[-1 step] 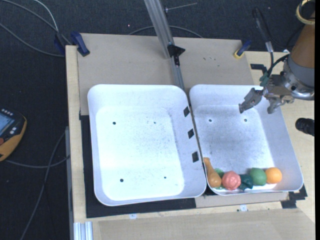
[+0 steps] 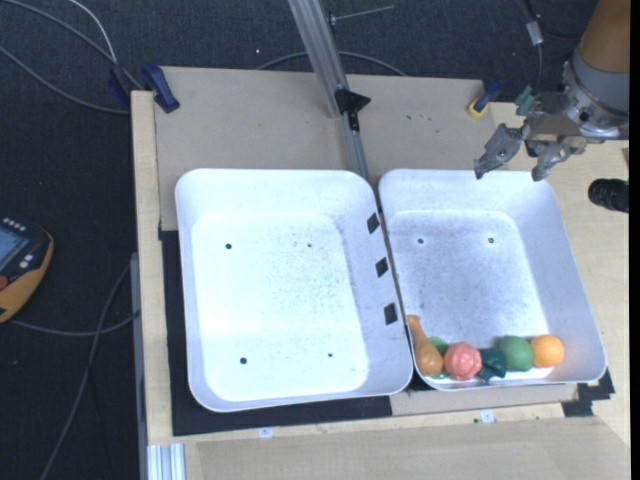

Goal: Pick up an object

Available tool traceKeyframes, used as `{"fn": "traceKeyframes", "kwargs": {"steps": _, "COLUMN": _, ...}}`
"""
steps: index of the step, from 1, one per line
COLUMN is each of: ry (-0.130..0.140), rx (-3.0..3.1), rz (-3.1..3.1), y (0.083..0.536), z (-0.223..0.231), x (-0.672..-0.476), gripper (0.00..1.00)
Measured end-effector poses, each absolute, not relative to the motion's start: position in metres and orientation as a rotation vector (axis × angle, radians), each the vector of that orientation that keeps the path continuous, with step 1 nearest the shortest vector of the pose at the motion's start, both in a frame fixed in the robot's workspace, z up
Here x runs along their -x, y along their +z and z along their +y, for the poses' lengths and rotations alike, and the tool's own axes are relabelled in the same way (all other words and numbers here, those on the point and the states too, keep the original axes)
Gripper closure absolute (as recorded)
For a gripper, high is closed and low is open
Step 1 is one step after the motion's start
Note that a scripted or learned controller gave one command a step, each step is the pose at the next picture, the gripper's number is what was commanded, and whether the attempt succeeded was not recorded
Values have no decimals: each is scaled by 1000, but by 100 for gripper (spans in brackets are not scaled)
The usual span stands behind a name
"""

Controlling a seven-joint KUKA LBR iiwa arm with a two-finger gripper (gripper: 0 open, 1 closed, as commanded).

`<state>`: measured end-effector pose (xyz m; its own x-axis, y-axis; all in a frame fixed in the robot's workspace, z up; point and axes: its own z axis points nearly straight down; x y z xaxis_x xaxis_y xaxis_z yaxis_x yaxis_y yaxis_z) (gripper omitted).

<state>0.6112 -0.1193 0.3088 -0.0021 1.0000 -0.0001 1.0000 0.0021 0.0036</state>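
- Hand (image 2: 512, 165) hangs at the far rim of the right bin (image 2: 570, 258), up in the view's top right; its two fingers are spread apart, nothing between them.
- One finger (image 2: 494, 156) points down-left, the other sits by the rim further right; both look clear of the bin floor, though height is hard to judge from this slant.
- Arm (image 2: 605, 38) comes in from the right, with the orange band just above the wrist.
- All candidate objects lie well apart from the hand, bunched along the near wall of the right bin: orange ball (image 2: 546, 349), green ball (image 2: 516, 352), a dark teal piece (image 2: 493, 363), pink-red lumpy ball (image 2: 461, 360), orange pear-shaped piece (image 2: 424, 349).
- They touch or nearly touch each other in a row, pressed into the near edge.
- Step in hand, as judged: approach, no target reached yet.
- To do it well: travel across the bin to the near wall, keep the fingers wide, pick an end item.
- The orange ball at the right end or the pear-shaped piece at the left end gives more finger room than the middle ones.
- Risk: the wall blocks one finger, and round things roll off.
- Left bin (image 2: 200, 268) on the tabletop (image 2: 250, 118) plays no part.
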Motion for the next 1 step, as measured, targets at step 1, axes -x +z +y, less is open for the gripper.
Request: {"fn": "traceKeyframes", "kwargs": {"steps": 1, "ry": 1, "rx": -2223, "rz": 2216, "y": 328, "z": -172, "x": -621, "gripper": 0}}
